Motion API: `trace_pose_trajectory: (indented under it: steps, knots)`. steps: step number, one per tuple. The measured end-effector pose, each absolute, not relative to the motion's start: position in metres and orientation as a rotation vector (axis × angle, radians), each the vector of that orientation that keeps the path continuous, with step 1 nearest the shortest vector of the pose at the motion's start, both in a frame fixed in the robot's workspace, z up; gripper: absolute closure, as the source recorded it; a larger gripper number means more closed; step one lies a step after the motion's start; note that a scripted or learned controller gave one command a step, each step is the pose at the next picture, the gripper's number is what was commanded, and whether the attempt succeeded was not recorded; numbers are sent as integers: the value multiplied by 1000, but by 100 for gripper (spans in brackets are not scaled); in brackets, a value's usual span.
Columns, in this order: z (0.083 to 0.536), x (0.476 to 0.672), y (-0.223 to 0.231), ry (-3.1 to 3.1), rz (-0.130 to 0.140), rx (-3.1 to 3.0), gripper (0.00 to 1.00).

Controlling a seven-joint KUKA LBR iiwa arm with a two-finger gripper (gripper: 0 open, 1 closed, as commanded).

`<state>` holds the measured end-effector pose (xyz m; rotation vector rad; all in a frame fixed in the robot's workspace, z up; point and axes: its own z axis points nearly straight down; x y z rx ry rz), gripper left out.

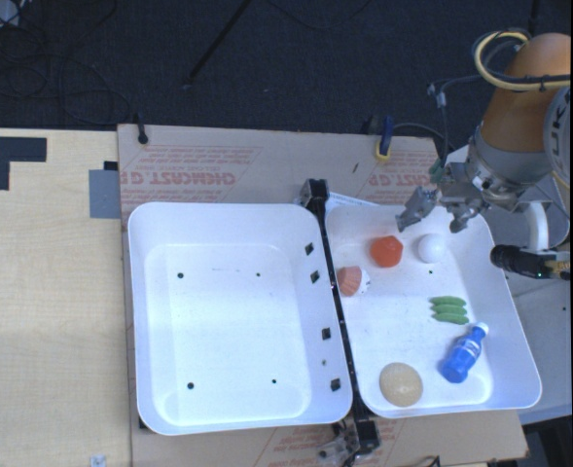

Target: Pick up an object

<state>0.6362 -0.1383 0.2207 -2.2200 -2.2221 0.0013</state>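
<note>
My gripper (434, 217) hangs over the far edge of the right bin (515, 339), its two fingers spread open with nothing between them. Just below it lies a small white ball (430, 248). To the left of the ball sits a red-orange round object (386, 252). A pink and white object (350, 280) rests against the bin's left wall. Green pea pods (449, 308) lie at mid right. A blue bottle (462, 354) lies tilted near the front right, and a beige round object (401, 383) sits at the front.
The left bin (169, 232) stands beside the right one, joined by a black divider with clips (327, 300). Both bins rest on a cardboard sheet (228, 168). A wooden bench top (43, 290) extends to the left.
</note>
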Motion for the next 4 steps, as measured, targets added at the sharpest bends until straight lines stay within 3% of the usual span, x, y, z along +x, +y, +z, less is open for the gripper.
trace_pose_trajectory:
  steps: [1, 2, 3, 4]
  knots:
    - [98, 631, -173, -2217, 5, -2216, 0]
    - [88, 645, -214, -2222, 1, -2222, 0]
    - [113, 644, -214, -2221, -1, -2223, 0]
    - [186, 645, -215, -2225, -3, -2225, 0]
